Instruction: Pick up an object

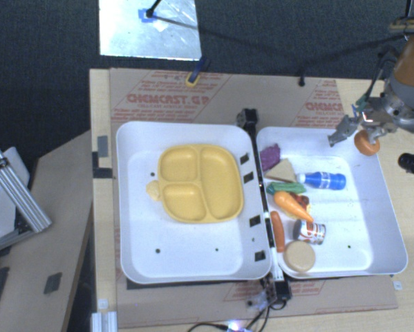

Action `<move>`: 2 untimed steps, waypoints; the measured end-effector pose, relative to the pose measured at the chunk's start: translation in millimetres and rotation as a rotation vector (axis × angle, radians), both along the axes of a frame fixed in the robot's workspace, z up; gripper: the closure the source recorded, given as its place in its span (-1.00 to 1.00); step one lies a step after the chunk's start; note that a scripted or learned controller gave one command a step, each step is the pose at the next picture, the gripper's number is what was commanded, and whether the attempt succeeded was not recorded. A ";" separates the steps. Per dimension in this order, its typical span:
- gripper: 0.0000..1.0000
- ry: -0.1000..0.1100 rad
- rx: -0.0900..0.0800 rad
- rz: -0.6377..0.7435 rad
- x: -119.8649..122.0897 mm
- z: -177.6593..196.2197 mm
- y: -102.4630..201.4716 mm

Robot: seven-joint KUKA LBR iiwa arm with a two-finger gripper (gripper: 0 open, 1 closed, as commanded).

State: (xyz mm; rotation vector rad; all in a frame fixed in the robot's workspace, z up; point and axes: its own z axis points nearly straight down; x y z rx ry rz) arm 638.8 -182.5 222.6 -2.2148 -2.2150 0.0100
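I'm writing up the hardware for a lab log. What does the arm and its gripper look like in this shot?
The arm comes in at the upper right: a rounded grey body with an orange band above the wrist. Below it sits a bulky grey metal wrist block, ending in the gripper, whose grey finger juts toward the bins. Thin dark cables run along the arm. No readable markings show on it.
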 end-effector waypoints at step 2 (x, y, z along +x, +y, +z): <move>-1.00 -0.010 -0.002 0.003 11.1 -47.3 -3.9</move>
